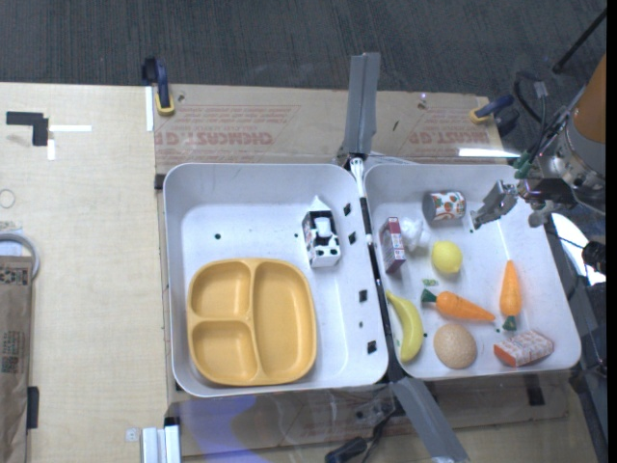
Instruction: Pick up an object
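Note:
My gripper (513,207) hangs over the far right part of the right bin (564,287), open, with nothing between its fingers. Just left of it stands a small printed can (444,206). Below that lie a yellow lemon (445,257), a red carton (392,243) and a white crumpled piece (415,233). One orange carrot (510,288) lies in front of the gripper, and a second carrot (463,307) rests across the bin's middle. Along the near side sit a banana (407,324), a tan round potato (455,346) and a red-and-white wrapped pack (523,348).
The left bin (183,258) holds a yellow divided plate (253,319) and a black-and-white cow-print carton (321,237) by the divider. A grey post (362,104) rises between the bins at the back. Cables and clamps (501,109) crowd the far right.

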